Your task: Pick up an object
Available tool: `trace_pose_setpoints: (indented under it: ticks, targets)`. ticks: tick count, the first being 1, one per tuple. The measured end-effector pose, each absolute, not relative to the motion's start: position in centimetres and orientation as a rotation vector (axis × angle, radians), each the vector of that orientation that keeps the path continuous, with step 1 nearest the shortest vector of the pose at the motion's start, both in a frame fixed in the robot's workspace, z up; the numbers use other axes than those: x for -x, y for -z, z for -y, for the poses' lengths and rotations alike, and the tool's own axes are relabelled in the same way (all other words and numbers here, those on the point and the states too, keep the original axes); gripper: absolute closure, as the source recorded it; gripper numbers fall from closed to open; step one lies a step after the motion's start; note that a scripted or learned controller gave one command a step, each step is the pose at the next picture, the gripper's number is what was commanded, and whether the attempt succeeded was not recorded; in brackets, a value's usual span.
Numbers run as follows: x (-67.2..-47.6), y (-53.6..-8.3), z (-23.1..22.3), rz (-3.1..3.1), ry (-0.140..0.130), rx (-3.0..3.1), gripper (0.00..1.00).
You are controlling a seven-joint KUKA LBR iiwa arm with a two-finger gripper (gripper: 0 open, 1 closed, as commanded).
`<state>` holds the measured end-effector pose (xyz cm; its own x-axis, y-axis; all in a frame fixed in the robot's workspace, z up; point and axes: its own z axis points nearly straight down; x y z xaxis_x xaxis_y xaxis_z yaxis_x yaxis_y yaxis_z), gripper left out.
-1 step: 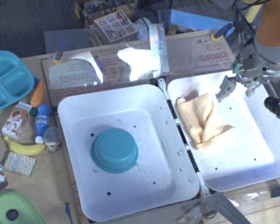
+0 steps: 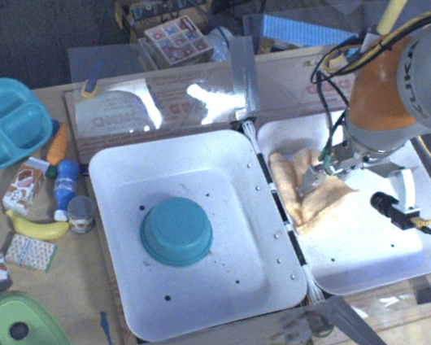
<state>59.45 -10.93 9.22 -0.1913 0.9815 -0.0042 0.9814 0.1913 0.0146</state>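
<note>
A wooden bench (image 2: 78,283) carries two shallow white bins, with toys and dishes scattered along the left of the frame. In the left bin (image 2: 119,184) a teal bowl (image 2: 177,230) sits upside down, untouched. In the right bin (image 2: 395,255) a tan cloth (image 2: 305,189) lies crumpled against the left wall, just right of centre frame. The gripper (image 2: 315,177) is down on the cloth; whether it is spread or pinching fabric I cannot tell. The likely failure is a thin catch: soft folds could slide out on the lift, or only a top layer rises and drops back. The cloth also hugs the bin wall, so a finger may strike the rim.
</note>
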Motion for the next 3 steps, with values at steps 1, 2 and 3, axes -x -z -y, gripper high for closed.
trace_pose_setpoints:
  ticks: [1, 2, 3]
  targets:
    - [-59.5, -10.3, 11.2, -2.407, -0.022, -1.996, 1.0]
    - [-59.5, -10.4, 11.2, -2.406, -0.021, -1.996, 0.0]
    - [-59.9, -9.3, 10.1, -2.452, -0.011, -1.943, 0.0]
